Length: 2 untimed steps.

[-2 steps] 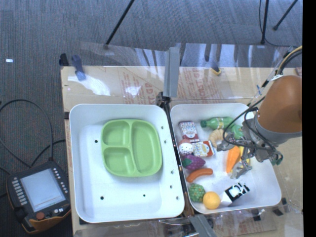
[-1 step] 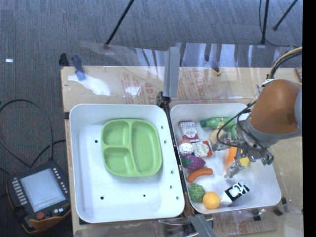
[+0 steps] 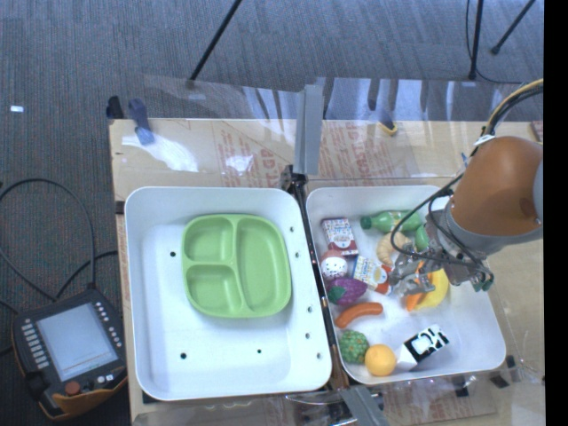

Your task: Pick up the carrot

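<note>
Carrot (image 3: 414, 301) lies in the right bin (image 3: 475, 340), just beside the banana (image 3: 435, 287), right under the hand (image 3: 417, 278); whether that hand is open or closed, I cannot tell.

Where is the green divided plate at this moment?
The green divided plate lies in the left white bin, toward its upper part, with its right edge near the divider next to the right bin holding the toy foods.

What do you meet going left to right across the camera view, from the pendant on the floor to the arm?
Teach pendant → left bin → green divided plate → purple toy → gripper over the right bin → orange band.
</note>
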Tool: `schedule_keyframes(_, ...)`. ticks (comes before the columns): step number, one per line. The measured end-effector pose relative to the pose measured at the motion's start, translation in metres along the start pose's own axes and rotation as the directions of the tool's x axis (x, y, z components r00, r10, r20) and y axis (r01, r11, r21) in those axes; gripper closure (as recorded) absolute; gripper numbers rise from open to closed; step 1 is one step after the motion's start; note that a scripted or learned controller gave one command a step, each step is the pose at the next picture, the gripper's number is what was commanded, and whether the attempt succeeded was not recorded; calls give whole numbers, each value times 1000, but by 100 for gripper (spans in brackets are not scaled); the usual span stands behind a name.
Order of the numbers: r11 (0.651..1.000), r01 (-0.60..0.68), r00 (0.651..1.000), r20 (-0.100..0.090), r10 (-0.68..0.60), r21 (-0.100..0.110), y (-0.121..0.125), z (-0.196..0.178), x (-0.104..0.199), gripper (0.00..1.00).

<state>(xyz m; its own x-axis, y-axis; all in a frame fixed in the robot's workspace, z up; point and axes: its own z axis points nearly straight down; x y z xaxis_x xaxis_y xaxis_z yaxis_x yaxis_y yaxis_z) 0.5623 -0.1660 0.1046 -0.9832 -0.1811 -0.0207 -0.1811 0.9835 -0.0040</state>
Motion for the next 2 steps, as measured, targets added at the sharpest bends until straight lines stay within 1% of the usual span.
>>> schedule_keyframes(1, 1000, 1, 1000, -2, -1, -1, 0, 1, 0, 0)
schedule_keyframes(2, 996, 84, 996, -15, -84, -5, -6, 16, -16, 0)
